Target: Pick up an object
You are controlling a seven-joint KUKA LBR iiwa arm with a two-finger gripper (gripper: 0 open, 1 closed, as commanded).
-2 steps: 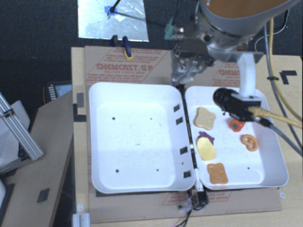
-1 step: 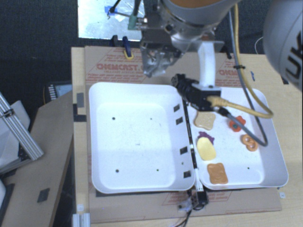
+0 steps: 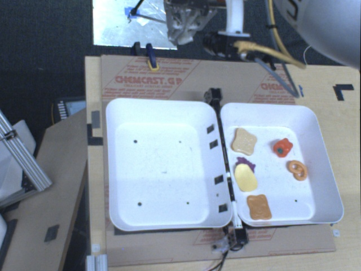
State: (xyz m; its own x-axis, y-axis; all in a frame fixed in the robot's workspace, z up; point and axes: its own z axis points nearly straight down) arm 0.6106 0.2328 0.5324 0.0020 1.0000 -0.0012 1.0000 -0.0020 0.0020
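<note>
The right bin holds several toy foods. A pale bread slice lies near its left wall. Below it sit a yellow piece with a purple bit at its top, and a brown toast near the front. A red pepper and a pretzel lie toward the right. My gripper hangs high at the top of the view, beyond the far edge of the bins, with nothing visible between its fingers.
The left bin sits beside the right one, joined by black clips along the shared wall. A yellow hose and cables trail from the arm at top right. A blue-and-yellow clamp stands on the cardboard base.
</note>
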